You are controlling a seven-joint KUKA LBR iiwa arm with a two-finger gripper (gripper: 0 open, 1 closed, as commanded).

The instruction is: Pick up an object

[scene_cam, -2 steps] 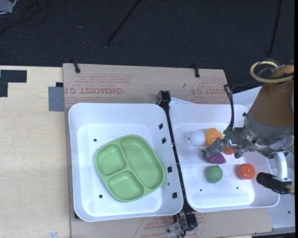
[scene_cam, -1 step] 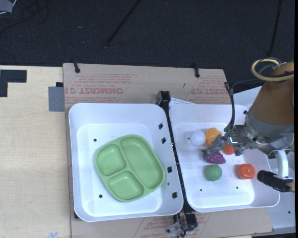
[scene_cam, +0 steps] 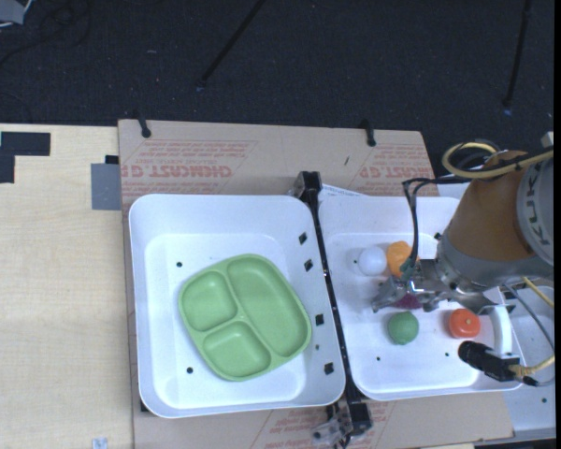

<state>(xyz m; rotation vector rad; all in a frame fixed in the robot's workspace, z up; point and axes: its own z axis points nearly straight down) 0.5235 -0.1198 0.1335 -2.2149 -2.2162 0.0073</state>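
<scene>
From above, we see the hand [scene_cam: 399, 293] low in the right bin [scene_cam: 374, 377], amid a white ball [scene_cam: 371, 261], orange ball [scene_cam: 398, 253] and green ball [scene_cam: 403, 327], its grip impossible to tell; crowded round objects may roll aside, leaving nothing caught.

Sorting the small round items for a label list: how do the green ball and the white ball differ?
The green ball is dark green; the white ball is plain white. The green ball lies nearer the bin's front; the white ball lies farther back, beside an orange object. Both are small, round, and in the right bin.
</scene>
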